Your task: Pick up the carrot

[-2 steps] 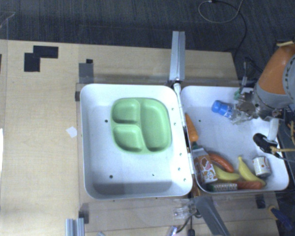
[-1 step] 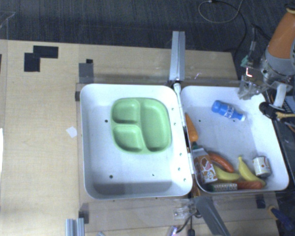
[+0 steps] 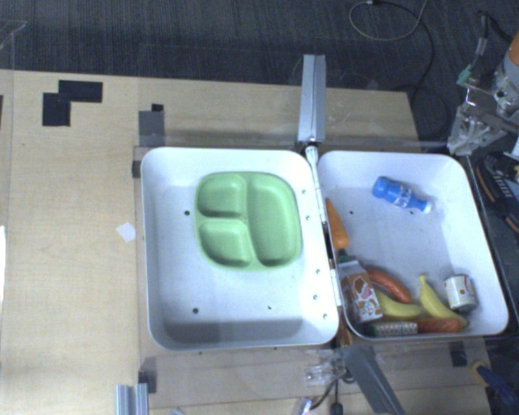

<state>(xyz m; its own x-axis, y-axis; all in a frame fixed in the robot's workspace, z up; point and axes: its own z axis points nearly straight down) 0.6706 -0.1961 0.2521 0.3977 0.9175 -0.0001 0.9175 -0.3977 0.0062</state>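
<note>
Gripper [image 3: 483, 121]: up past the right bin's [image 3: 467, 180] far corner; can't tell its grip.
Carrot [image 3: 336, 225]: well left of it and nearer me, along the bin's left wall.

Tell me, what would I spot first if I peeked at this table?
Probably the big green divided plate, sitting alone in the left bin. Next, the blue bottle lying by itself near the top of the right bin, and the colourful heap along that bin's bottom edge: a yellow banana, a small can and a little carton. The orange carrot hugs the right bin's left wall.
</note>
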